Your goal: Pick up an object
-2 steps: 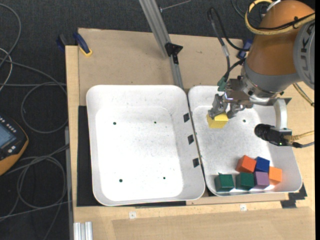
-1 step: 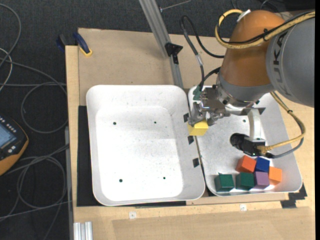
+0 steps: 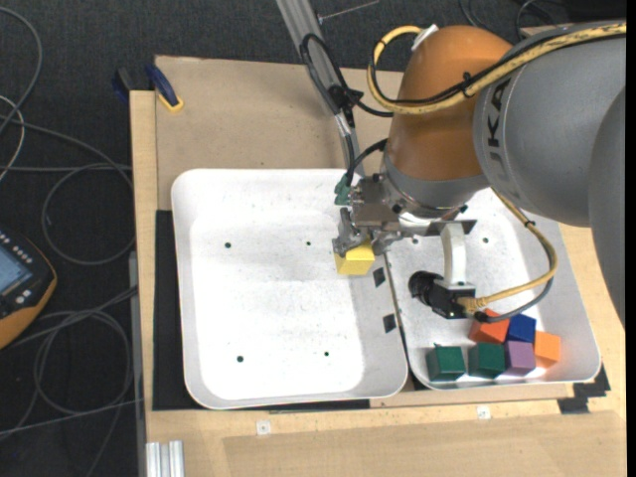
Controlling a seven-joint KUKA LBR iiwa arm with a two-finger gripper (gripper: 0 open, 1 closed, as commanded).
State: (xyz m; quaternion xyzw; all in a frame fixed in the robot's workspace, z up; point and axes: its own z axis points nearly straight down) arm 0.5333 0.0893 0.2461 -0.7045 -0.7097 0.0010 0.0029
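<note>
My gripper [image 3: 357, 251] hangs over the right edge of the left bin [image 3: 199, 217], close to the divider between the bins. A yellow block [image 3: 355, 260] sits between its fingers, and the gripper is shut on it. Several blocks lie clustered in the near right corner of the right bin [image 3: 581, 351]: a red one [image 3: 489, 332], a blue one [image 3: 522, 326], an orange one [image 3: 547, 347], a purple one [image 3: 521, 357] and two green ones [image 3: 449, 362] [image 3: 487, 359]. The arm's orange band and grey wrist cover the far part of the right bin.
A blue and yellow tool [image 3: 164, 85] lies at the bench's far left corner. Cables and a handheld device [image 3: 15, 281] lie on the floor to the left. A thin grey rod [image 3: 298, 18] slants in from the top.
</note>
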